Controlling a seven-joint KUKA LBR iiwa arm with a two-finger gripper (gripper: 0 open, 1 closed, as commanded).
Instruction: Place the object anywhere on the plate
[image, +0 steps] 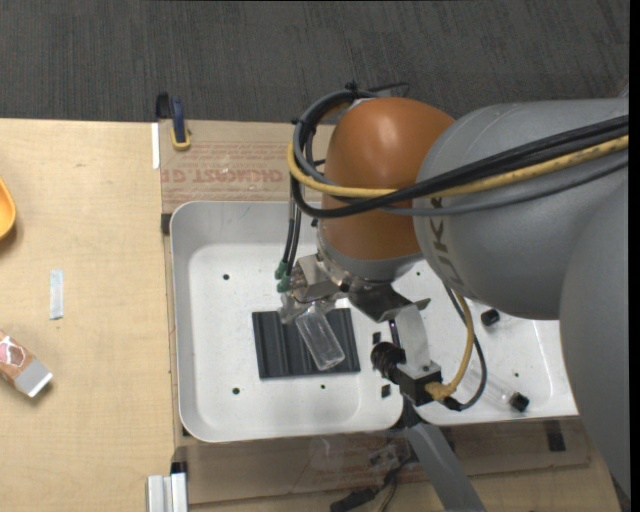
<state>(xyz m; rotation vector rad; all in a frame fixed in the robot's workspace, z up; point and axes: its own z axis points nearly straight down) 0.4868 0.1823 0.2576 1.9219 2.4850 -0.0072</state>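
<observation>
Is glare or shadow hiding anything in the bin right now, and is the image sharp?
Camera view: lighting is even, with no strong glare on the white bin; the arm casts a soft shadow over the bin floor near the dark ribbed plate; the clear object under the gripper is see-through and hard to outline; focus is slightly soft throughout.

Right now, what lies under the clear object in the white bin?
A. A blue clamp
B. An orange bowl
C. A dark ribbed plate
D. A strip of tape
C: the clear object rests partly on the dark ribbed plate, which lies flat on the floor of the white bin, just below the gripper.
</observation>
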